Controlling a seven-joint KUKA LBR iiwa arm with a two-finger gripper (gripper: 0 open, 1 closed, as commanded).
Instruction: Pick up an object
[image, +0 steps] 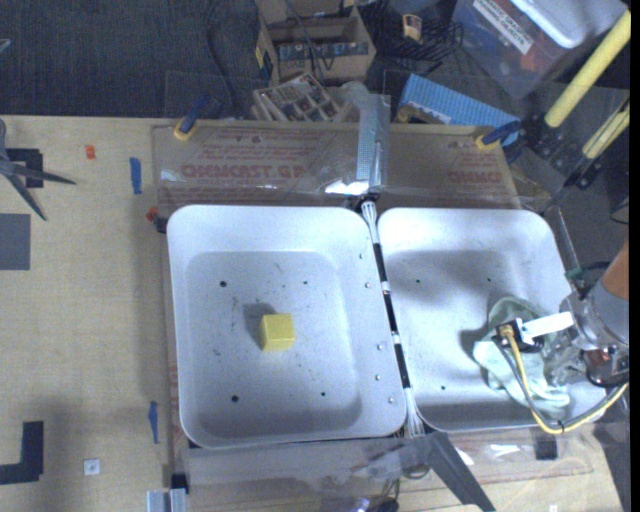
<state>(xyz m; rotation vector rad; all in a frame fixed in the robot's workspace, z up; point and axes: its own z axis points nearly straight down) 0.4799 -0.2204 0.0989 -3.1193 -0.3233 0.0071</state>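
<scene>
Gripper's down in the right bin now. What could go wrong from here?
1. The gripper sits over a pale crumpled cloth near the right bin wall; soft fabric may slip out or bunch.
2. A yellow cable loops beside the cloth and could snag it.
3. The yellow block lies in the left bin, so this try cannot reach it.

Even overhead light, soft shadows inside both white bins (200, 240), mild glare on rims, slightly grainy focus

Bench (80, 350) with two white bins (200, 250)
</scene>
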